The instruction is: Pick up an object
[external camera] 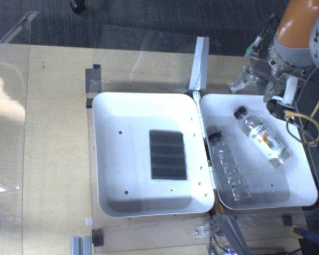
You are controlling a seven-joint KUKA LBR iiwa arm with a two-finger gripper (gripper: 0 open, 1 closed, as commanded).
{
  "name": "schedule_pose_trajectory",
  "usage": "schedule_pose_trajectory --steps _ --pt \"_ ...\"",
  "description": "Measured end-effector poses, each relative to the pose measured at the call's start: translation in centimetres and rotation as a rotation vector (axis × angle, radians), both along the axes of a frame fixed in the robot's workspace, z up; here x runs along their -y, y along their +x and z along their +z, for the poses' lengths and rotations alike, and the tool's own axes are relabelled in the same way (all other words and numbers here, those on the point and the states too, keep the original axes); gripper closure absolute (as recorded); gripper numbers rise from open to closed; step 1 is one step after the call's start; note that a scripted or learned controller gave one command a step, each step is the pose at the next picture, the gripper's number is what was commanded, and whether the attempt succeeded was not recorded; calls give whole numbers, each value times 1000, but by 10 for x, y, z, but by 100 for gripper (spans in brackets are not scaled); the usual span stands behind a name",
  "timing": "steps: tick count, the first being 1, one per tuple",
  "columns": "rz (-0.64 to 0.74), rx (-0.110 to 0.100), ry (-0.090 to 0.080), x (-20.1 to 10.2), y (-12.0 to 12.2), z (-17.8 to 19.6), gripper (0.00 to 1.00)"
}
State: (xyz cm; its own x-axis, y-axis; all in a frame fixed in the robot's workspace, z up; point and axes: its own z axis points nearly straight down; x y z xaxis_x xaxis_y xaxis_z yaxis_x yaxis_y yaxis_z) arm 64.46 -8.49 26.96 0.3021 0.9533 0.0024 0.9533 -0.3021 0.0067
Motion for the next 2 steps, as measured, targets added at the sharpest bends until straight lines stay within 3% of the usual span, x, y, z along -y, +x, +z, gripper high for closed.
schedule_pose_trajectory --steps 1,2 --pt "30 -4 -1 43 20 -111 0" --pt "199 0 -2 37 5 -183 0"
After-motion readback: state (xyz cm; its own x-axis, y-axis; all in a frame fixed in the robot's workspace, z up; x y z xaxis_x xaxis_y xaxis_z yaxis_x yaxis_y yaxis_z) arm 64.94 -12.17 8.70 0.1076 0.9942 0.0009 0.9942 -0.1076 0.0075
